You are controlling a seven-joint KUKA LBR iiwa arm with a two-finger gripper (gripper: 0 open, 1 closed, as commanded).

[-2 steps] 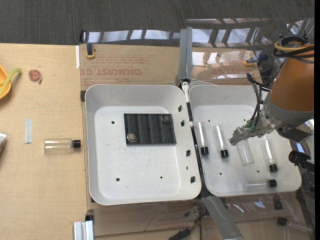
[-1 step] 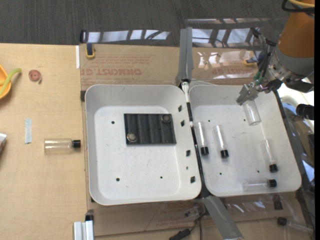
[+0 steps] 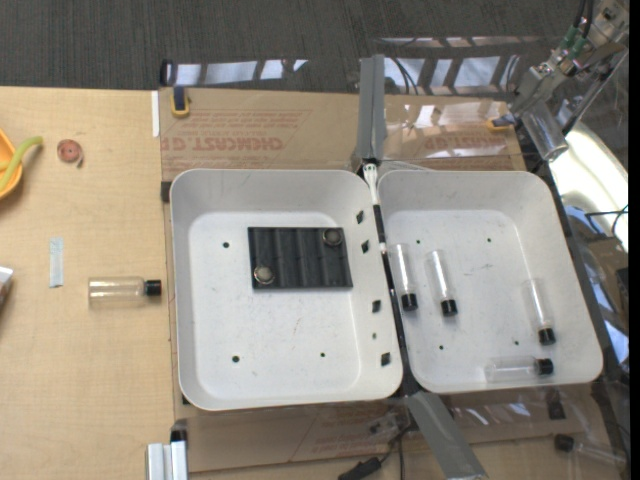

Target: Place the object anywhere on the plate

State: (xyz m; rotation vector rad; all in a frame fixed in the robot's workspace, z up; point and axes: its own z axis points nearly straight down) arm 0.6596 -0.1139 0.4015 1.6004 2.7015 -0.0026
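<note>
Four capped vials (image 3: 441,282) lie loose in right bin (image 3: 560,218), staged for picking. Dark plate (image 3: 299,258) sits flat in left bin (image 3: 200,348), target. Gripper (image 3: 560,63) parked top right; jaw state cannot be told.

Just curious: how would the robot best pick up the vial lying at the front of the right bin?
Probably from straight above, at the clear middle of the vial: it lies flat, crosswise, black cap right, close to the bin's front wall.

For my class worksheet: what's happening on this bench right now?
Nothing is being handled at this moment. The arm sits back at the top right, away from the bins. Four vials lie in the right bin. The dark plate in the left bin carries no vial yet.
</note>
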